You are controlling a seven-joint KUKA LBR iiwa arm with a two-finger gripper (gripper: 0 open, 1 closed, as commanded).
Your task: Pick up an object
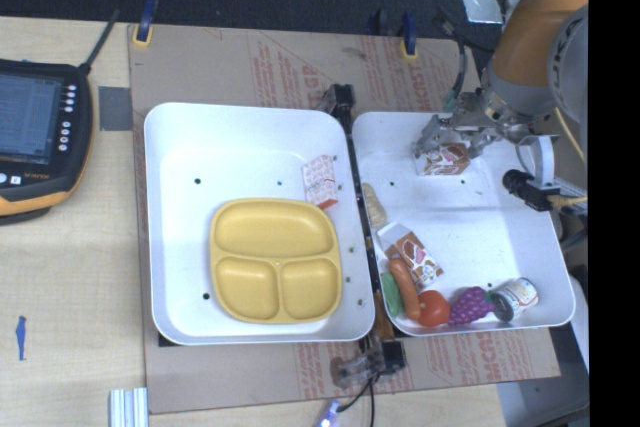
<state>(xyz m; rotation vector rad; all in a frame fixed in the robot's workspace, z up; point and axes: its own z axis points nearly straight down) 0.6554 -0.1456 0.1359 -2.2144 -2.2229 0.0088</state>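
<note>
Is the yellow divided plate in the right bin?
No, the yellow divided plate lies in the left bin, while the right bin holds the small food items.

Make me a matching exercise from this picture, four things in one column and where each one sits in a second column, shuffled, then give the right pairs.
Things:
1. yellow plastic divided plate
2. purple plastic grape bunch
3. small red-and-white packet
4. orange-framed tablet controller

Places:
A. near front edge of the right bin
B. on the bench, left of both bins
C. middle of the left bin
D. leaning at the left bin's right wall

Pairs: 1-C, 2-A, 3-D, 4-B
</note>
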